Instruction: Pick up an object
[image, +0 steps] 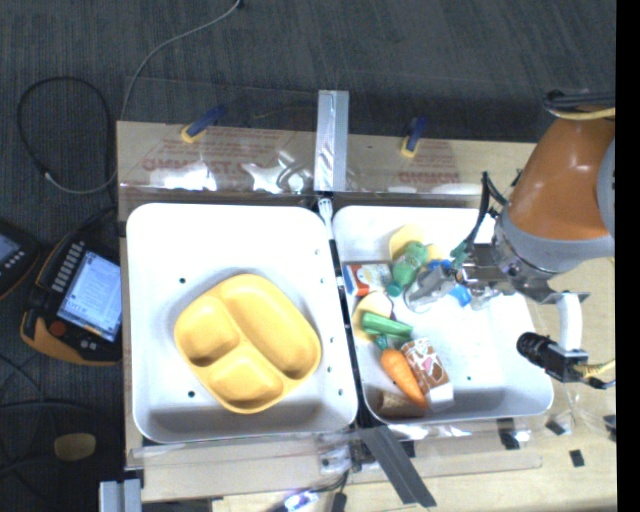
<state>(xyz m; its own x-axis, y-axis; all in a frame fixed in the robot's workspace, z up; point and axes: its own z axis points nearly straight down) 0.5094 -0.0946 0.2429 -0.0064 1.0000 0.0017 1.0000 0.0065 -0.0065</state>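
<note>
Right white bin (500, 385), near to far: orange plastic carrot (402, 372) lying at front edge, green cylinder (385, 324) behind; grey tool (438, 283) hovering low over pile, grip state unclear; nothing visibly lifted, pick pending

Both bins are plain white, left bin (150, 300) and right bin (500, 370). The divided tray (247, 342) is solid yellow. On the right: an orange carrot (403, 373), a green marker-like thing (385, 325), a green bottle (408, 266) and a red-and-white printed packet (427, 368). The arm (565, 190) has an orange band over grey.
</note>
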